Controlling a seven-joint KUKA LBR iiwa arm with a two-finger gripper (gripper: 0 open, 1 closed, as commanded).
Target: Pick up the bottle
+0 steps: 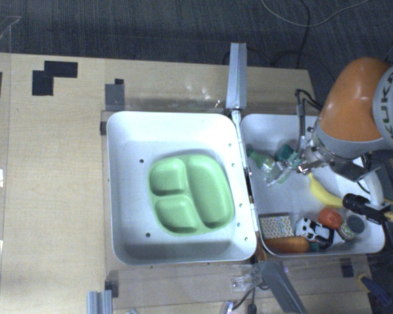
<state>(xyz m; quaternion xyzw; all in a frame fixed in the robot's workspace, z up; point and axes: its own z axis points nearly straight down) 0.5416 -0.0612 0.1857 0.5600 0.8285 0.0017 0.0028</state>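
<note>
1. The bottle (267, 163) — clear plastic with a green end — lay tilted in the right bin (268, 124), near its left wall.
2. A banana (322, 191), a tomato (329, 216) and a patterned packet (276, 226) lay nearby; a green divided tray (191, 193) sat in the left bin (128, 175).
3. The arm (357, 106) leaned in — its gripper (300, 165) was just beside the bottle; whether it grasped anything could not be told.

Materials and finishes around the green tray (191, 193).
Tray: smooth matt plastic, lying in a glossy white plastic bin (128, 175); beneath, pale wood-look surface (46, 195); right of the tray, a clear plastic bottle (267, 164).
</note>
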